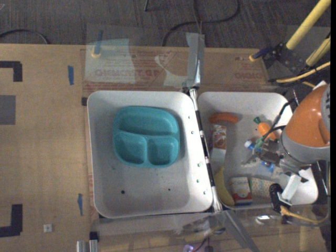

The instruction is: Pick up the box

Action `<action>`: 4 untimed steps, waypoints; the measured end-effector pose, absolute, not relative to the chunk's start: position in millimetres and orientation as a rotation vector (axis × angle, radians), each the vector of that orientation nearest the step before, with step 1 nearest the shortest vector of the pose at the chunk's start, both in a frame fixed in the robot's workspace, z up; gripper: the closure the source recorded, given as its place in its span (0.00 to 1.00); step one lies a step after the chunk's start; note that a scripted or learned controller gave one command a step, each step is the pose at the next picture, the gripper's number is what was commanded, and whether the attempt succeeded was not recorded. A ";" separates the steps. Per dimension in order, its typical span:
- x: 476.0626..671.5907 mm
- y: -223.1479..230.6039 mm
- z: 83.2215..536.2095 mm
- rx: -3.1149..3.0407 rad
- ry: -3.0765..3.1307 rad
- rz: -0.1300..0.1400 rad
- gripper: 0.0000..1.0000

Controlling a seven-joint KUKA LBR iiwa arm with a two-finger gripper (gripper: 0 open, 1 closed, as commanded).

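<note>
A small red and white box [219, 137] lies in the right bin [239, 100], close to its left wall and just below an orange sausage-shaped toy [224, 118]. My gripper [260, 154] hangs low over the middle of that bin, to the right of the box and apart from it. The grey wrist and the orange band [310, 125] cover the bin's right side. Nothing can be made out held in the gripper.
A yellow banana [223, 187], a small red and white container [240, 189] and a patterned item [260, 185] lie along the right bin's front. An orange carrot-like toy [262, 126] sits by the wrist. The left bin [100, 156] holds a teal divided plate [147, 135].
</note>
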State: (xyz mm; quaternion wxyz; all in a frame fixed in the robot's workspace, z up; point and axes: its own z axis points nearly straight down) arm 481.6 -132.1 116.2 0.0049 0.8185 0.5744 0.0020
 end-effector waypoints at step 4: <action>509.7 -115.3 98.2 2.504 1.879 0.007 0.00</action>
